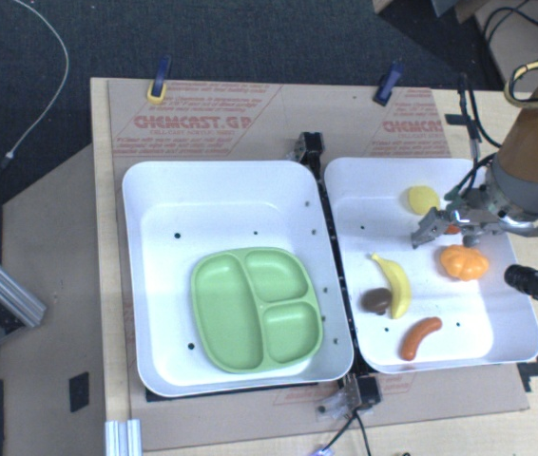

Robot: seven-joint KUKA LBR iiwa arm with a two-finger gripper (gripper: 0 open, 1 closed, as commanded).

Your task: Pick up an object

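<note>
The right bin holds five candidates: a yellow lemon-like fruit near its far wall, an orange fruit toward the right side, a banana at centre, a small brown lump touching the banana's left side, and a sausage near the front wall. None is lifted; all rest on the bin floor.

The gripper sits low over the bin, between the yellow fruit and the orange fruit and just above the latter. Its fingers look spread, with nothing between them.

Judgement: the approach step is in hand; no grasp is made. The next move calls for centring over one item, probably the orange fruit as the nearest, descending, and closing. Round fruit may roll from the fingers.

The left bin carries a green divided plate. Both bins stand on a cardboard sheet held by a yellow clamp and a blue clamp at its far edge. Dark carpet surrounds the bench, with a thin cable trailing across it.
</note>
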